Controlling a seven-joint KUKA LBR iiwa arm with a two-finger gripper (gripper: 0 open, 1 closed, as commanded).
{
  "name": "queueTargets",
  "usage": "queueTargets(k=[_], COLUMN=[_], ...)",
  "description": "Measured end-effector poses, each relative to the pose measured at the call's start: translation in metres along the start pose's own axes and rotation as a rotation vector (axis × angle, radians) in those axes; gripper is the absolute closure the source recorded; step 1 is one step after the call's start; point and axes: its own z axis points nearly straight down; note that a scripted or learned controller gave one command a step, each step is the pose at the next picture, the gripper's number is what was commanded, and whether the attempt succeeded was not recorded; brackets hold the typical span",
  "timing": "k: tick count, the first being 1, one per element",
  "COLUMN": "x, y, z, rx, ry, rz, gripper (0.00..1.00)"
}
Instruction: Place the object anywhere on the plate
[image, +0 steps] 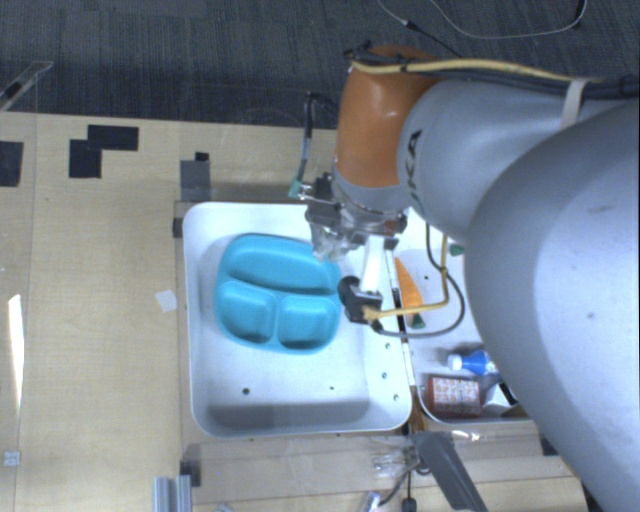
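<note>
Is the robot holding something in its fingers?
It cannot be told. The gripper hangs over the upper right edge of the blue plate, and nothing clearly shows between its fingers.

plate (275, 295): blue plastic, smooth, slight sheen. left bin (215, 400): white, smooth, looks like plastic, semi-gloss. arm (540, 200): grey casing, satin; orange band (375, 120) glossy. surface (90, 330): pale wood-look board, matt. Carton (458, 395) in right bin looks like printed paperboard.

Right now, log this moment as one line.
gripper: over blue plate rim | plate: left bin | grasp: cannot tell
</note>
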Motion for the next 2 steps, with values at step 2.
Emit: queueTargets(k=[2], x=[0.016], y=[-0.094], z=[0.010], rx=[0.005], ry=[-0.001], rz=[0.134], gripper=[1.00])
